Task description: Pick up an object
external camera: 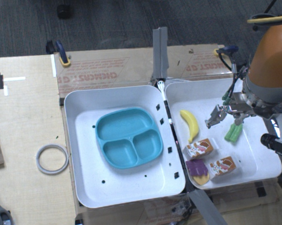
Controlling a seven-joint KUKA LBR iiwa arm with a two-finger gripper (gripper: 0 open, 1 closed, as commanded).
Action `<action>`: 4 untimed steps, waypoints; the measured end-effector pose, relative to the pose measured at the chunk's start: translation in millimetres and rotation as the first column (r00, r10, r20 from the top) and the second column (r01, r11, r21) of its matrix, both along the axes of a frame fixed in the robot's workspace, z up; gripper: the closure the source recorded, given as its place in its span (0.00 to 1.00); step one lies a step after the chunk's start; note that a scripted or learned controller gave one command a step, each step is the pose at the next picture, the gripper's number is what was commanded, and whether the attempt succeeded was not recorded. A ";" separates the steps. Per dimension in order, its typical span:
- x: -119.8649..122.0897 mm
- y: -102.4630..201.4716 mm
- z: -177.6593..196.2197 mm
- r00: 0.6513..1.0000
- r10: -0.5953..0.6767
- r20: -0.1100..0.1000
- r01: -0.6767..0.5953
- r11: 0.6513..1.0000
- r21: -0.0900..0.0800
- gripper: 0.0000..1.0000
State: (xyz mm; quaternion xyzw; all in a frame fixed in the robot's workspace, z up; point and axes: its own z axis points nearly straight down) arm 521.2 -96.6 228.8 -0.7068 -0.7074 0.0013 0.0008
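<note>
The right bin [263, 167] holds a yellow banana [191, 124], a green cylinder-like piece [233, 133], two small printed cartons [200, 148] [223, 166] and a purple and yellow toy [197, 170]. My gripper [215, 117] hangs over the middle of this bin, between the banana and the green piece. It is open, with nothing between its fingers. The grey arm with its orange band [271, 59] comes in from the right. A blue divided plate [129, 137] lies in the left bin [81, 154].
A metal divider [161, 54] and clips run between the two bins. On the wooden bench to the left lie a grey tape ring [52, 158] and scissors [1, 222]. A blue and yellow clamp [61, 54] sits at the cardboard's back left corner.
</note>
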 end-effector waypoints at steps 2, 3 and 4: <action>62.2 19.5 -38.5 0.999 -0.032 0.000 0.032 0.999 0.000 0.00; 75.7 57.6 -37.7 0.994 0.110 0.001 -0.110 0.994 0.000 0.00; 83.3 35.8 -37.8 0.997 0.078 0.001 -0.078 0.997 0.000 0.00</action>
